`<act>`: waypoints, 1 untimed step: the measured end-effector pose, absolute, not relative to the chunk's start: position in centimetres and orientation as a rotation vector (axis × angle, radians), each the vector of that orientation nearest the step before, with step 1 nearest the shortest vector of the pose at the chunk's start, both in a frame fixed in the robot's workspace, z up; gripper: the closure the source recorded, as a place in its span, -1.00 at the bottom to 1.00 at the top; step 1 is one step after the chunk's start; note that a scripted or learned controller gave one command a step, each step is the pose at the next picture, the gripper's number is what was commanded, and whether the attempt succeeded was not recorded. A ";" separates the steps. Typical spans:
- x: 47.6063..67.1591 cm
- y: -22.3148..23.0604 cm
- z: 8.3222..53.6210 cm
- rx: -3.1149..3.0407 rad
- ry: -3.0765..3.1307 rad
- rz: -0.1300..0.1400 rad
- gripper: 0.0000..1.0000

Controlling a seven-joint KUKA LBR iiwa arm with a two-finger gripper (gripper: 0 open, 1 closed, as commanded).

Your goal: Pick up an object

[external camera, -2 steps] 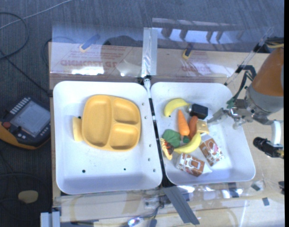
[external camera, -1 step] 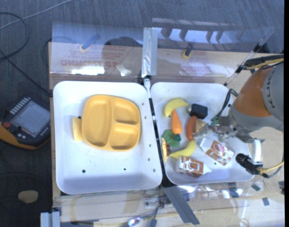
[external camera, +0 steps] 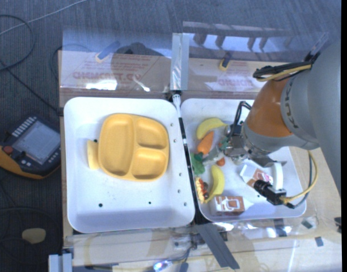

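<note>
The right bin (external camera: 298, 211) holds several toy foods: a yellow banana (external camera: 209, 126) at the back, an orange carrot (external camera: 206, 142), a green piece (external camera: 197, 164), a second banana (external camera: 218, 180), a small red piece (external camera: 220, 161), a brown and white carton (external camera: 229, 204) and a white packet with red print (external camera: 259, 177). My gripper (external camera: 231, 146) hangs low over the middle of this bin, just right of the carrot and above the red piece. The wrist and its orange band (external camera: 270, 115) cover the bin's back right part.
The left bin (external camera: 83, 200) carries a yellow divided plate (external camera: 134, 146) with a small yellow block (external camera: 92, 154) at its left edge. A handheld controller (external camera: 29, 146) lies on the floor to the left. Cardboard and a clear panel stand behind both bins.
</note>
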State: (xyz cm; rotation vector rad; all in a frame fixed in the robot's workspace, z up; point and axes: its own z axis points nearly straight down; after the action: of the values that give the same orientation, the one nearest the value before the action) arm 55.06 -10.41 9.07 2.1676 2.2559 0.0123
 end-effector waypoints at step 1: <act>52.6 -9.1 18.3 2.640 1.702 -0.009 -1.00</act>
State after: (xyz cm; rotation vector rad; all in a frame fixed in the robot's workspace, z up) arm 52.58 -9.11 18.28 2.6403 1.7020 -0.0086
